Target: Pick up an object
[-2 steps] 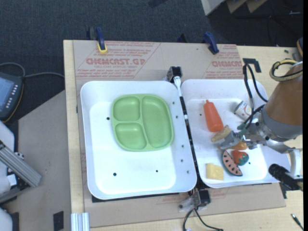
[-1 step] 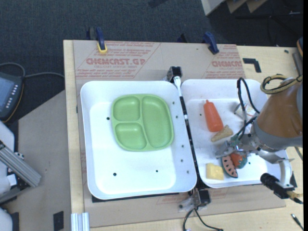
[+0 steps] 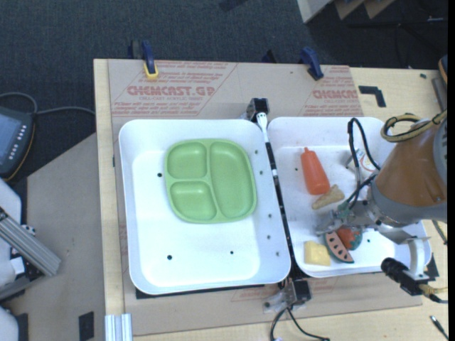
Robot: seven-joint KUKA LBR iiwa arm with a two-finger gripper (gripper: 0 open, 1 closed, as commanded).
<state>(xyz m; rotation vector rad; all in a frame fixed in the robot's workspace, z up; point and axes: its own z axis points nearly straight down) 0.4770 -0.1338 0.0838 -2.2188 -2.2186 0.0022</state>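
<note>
- Looking down at a slant from above the bench (image 3: 213, 84).
- Taking in both white bins, left bin (image 3: 142, 190) and right bin (image 3: 288, 137), at middling range.
- Showing the arm (image 3: 409, 172) entering from the right.

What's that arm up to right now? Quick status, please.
Gripper low in right bin, over watermelon slice. Nothing seen held. Orange bottle, cheese wedge crowd close.
</note>
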